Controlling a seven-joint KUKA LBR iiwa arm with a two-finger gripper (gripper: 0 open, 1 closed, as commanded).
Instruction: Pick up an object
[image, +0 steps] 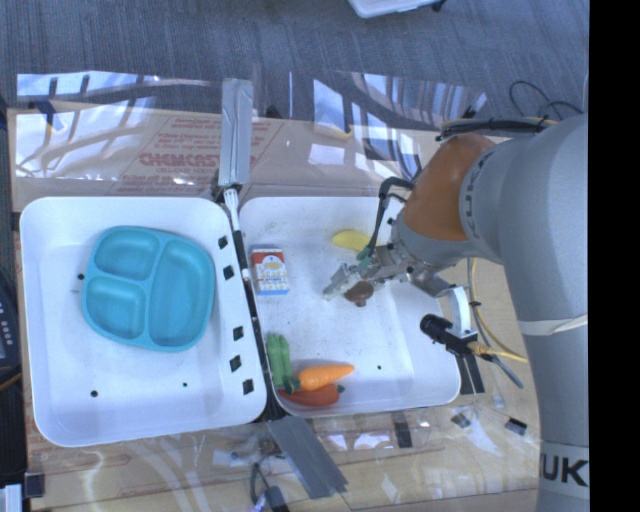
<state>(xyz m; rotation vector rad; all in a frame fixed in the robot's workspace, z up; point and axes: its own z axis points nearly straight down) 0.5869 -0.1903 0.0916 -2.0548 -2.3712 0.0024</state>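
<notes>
My gripper (345, 283) hangs low over the middle of the right bin (420, 370), reaching in from the right. A small brown object (358, 294) lies right at its tip, partly hidden by it, and I cannot tell whether it is held. A yellow piece (349, 240) rests just behind the gripper. A small white, red and blue carton (268, 271) lies to its left near the bin's left wall. At the front of the bin an orange carrot (325, 376) sits on a red item (312, 397), beside a green vegetable (278, 359).
The left bin (50, 400) holds a blue divided plate (150, 287). A ridge with black clips (240, 310) separates the two bins. The grey arm with its orange band (445, 190) crosses the right bin's far right side.
</notes>
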